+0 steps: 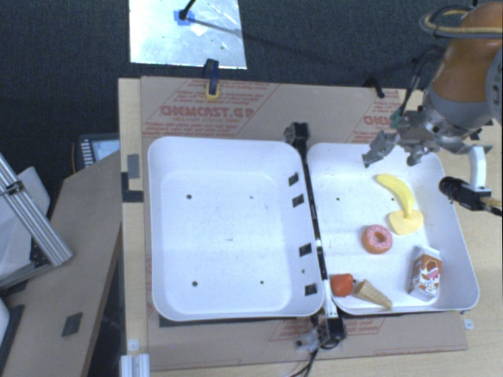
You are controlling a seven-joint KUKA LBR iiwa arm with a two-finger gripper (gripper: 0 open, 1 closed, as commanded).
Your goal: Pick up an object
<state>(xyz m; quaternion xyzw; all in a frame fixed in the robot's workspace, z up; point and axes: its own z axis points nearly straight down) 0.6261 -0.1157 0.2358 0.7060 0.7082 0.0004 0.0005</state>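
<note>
Above, hand point(395, 152) spread wide near right bin's point(346, 171) far rim, banana point(399, 200) just below.

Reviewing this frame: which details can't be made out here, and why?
- Gripper: blurred and small in the camera view above the right bin; finger state unreadable.
- Arm's upper part: cut off by the top and right edges.
- Carton: printing too small to read.
- Ice cream cone: its orange end lies against the bin's rim, so the exact shape is unclear.
- Banana: its lower end merges with a pale yellow patch; cannot tell if separate.
</note>
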